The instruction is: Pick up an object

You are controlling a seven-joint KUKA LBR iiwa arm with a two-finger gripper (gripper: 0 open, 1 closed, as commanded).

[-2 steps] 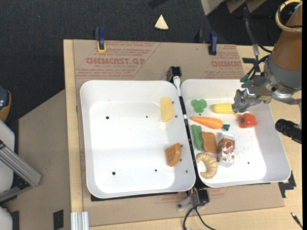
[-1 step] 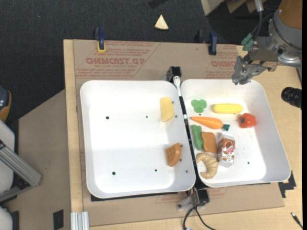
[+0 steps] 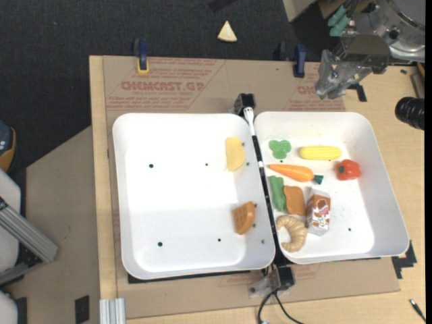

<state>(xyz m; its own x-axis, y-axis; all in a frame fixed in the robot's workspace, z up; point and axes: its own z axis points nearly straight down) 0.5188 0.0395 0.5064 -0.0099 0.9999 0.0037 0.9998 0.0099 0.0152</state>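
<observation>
My gripper [image 3: 329,86] hangs over the brown board just behind the right bin's [image 3: 378,181] back rim, above no object. In that bin lie a yellow corn cob [image 3: 320,152], a red tomato [image 3: 347,170], a carrot [image 3: 291,172], a green leafy piece [image 3: 279,147], a green pod [image 3: 277,192], an orange-brown slab [image 3: 294,200], a small carton [image 3: 318,213] and a croissant [image 3: 292,232]. The left bin [image 3: 135,181] holds a pale yellow piece [image 3: 234,154] and an orange-brown piece [image 3: 244,217], both near its right wall.
Both bins rest on a brown board [image 3: 169,83]. Clamps [image 3: 141,54] [image 3: 299,59] stand on its back edge. A black clip [image 3: 244,102] sits where the bins meet at the back. A yellow wedge [image 3: 227,31] lies on the dark floor beyond.
</observation>
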